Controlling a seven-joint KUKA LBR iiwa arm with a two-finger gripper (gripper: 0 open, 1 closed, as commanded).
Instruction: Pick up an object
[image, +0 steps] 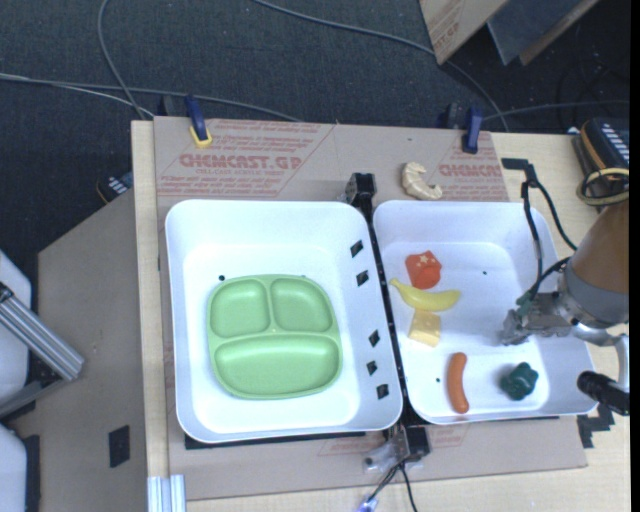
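We see the arm (608, 262) reaching in from the right, its gripper (522, 325) low over the right bin (470, 222); whether the claw is open, or holds anything, we cannot tell. Red lettering on the cardboard (250, 160) at the far side is not clearly legible. The left bin (190, 300) holds a green divided tray (274, 336). The right bin holds a red item (424, 267), a banana (426, 296), a yellow wedge (426, 329), a sausage (457, 381), and a dark green item (519, 380) just near of the gripper.
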